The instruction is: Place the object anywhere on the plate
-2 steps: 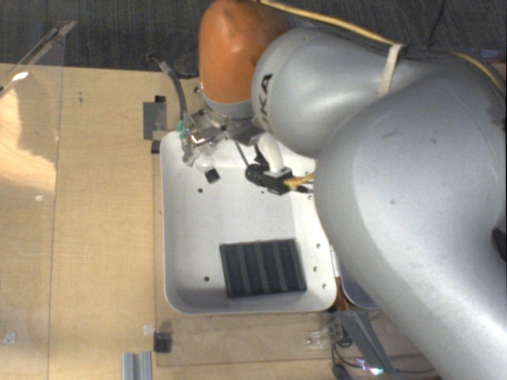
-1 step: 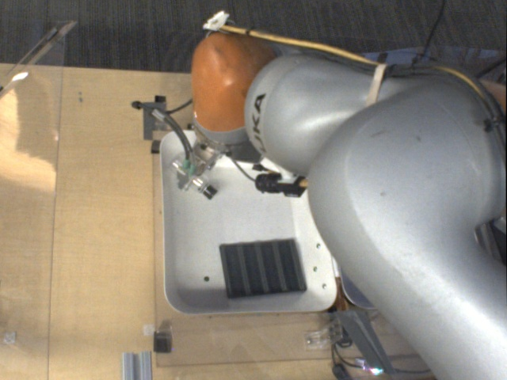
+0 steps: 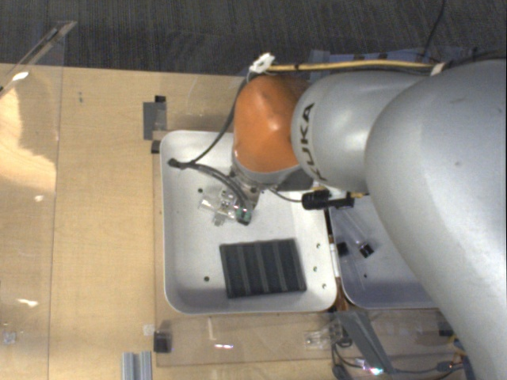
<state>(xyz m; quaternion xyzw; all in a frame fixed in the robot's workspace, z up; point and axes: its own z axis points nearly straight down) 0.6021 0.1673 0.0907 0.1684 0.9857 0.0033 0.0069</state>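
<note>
Arm [image 3: 380,141] comes in from 3 o'clock, big grey body covering most of the right bin [image 3: 372,287]; orange band [image 3: 265,129] sits over the left bin's upper middle. Gripper [image 3: 226,208] hangs below the band, w/ its tip near the centre of the left bin [image 3: 178,236]. Fingers too small and cluttered to read, can't tell if they're spread or closed, or if anything's between them. A pale, clear-ish bit shows right at the tip, approx. 9 o'clock of it; can't say if that's the object or part of the tool. Dark ribbed plate [image 3: 261,267] lies flat on the bin floor at 5 o'clock from the gripper, near but apart. Black cable [image 3: 194,165] loops from the wrist toward 10 o'clock. Two small dark bits [image 3: 354,249] lie in the right bin.
</note>
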